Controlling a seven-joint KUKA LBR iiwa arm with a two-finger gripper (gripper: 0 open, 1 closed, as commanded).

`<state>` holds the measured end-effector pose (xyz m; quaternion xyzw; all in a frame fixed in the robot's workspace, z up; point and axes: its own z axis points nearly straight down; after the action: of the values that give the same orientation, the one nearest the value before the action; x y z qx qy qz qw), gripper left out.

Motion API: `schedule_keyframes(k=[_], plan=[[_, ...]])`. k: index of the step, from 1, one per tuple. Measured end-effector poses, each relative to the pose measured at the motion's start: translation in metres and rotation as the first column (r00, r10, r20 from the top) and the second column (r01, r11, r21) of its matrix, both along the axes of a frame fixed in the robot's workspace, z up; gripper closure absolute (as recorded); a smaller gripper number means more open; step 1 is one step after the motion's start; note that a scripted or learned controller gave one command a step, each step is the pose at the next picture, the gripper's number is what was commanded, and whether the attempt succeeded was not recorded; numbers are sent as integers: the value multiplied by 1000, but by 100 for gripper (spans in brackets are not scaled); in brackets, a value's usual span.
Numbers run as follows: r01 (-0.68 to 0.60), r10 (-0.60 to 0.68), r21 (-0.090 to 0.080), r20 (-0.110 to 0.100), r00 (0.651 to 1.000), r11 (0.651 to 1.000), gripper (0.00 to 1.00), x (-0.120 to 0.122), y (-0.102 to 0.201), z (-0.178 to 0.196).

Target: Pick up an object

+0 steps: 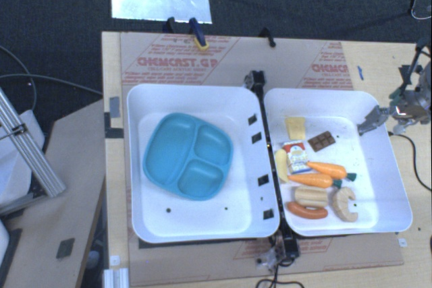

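Note:
The right bin [378,175] holds several toy foods. Among them are a yellow cheese square [295,127], a brown chocolate bar [321,141], a small red-and-white carton [297,157], two orange carrots [327,169], a tan bun [310,196], a red sausage [306,211] and a bitten bread piece [344,204]. My gripper [372,121] hangs over the right bin's upper right rim. It is apart from all the foods and nothing shows in it.
The left bin [155,219] holds a blue divided plate [187,155]. A black hinge strip [266,158] runs between the bins. Clamps [197,36] sit on the bench's far edge, and cables [405,138] trail at the right.

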<state>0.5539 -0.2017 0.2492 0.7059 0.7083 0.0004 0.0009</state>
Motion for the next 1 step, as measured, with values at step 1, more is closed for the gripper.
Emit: schedule_keyframes(k=[1], plan=[[-10, 10, 0, 16, 1000, 1000, 0, -9, 75, 138]])
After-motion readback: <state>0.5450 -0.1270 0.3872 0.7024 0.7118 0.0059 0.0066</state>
